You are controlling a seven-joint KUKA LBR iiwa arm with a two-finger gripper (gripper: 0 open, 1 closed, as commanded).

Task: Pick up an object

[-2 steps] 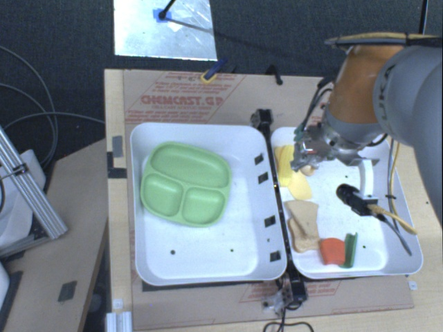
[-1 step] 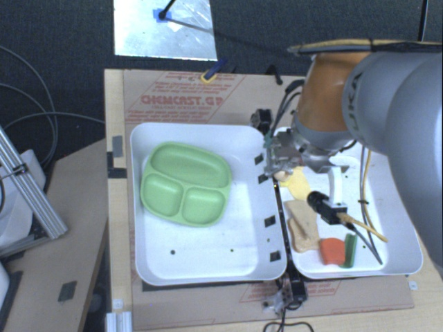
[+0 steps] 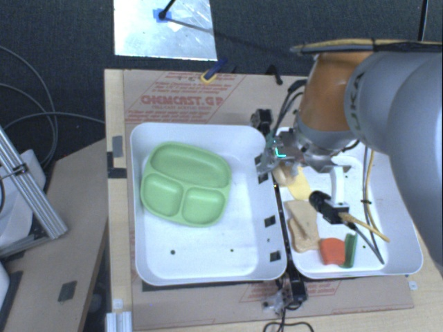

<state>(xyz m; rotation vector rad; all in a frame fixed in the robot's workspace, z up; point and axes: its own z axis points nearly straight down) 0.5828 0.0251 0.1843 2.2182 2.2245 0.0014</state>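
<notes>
My gripper [image 3: 272, 163] hangs low over the left edge of the right bin [image 3: 396, 253], by the rim shared with the left bin. The grey arm and its orange band hide most of it from above. A pale yellow piece [image 3: 297, 185] lies just right of and below the gripper. Further toward the front lies a tan, bread-like piece [image 3: 302, 227]. An orange-red piece [image 3: 332, 250] and a dark green stick [image 3: 350, 249] rest side by side near the front of that bin. I see nothing between the fingers.
The left bin [image 3: 208, 254] holds a light green divided plate [image 3: 185, 183] in its back half. The arm covers the back of the right bin. A cardboard sheet [image 3: 180, 99] lies under both bins.
</notes>
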